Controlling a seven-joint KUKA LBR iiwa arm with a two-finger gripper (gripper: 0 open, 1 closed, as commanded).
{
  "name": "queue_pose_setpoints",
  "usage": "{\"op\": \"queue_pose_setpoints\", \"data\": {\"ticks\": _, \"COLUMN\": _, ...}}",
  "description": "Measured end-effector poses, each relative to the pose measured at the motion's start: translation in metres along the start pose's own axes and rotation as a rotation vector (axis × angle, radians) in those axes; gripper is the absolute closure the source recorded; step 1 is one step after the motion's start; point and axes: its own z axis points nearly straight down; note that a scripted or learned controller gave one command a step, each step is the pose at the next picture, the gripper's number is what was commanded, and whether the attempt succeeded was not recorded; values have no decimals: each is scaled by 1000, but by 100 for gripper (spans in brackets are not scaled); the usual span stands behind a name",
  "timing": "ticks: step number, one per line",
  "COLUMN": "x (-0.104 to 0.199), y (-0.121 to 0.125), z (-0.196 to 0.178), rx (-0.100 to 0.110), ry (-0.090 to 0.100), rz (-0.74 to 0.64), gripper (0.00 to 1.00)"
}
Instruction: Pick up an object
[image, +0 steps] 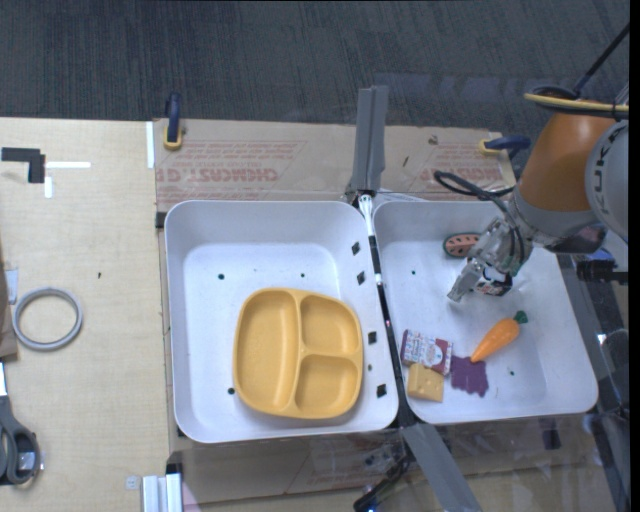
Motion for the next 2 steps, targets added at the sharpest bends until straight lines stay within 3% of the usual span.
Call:
{"op": "queue_pose_setpoints", "data": {"ticks": 1, "x": 9, "y": 41, "z": 3, "rx": 22, "ry": 18, "rz": 398, "gripper": 0}}
{"op": "queue_pose_setpoints", "data": {"ticks": 2, "x": -13, "y": 37, "z": -1, "rx": 0, "ry": -2, "rz": 833, "gripper": 0}}
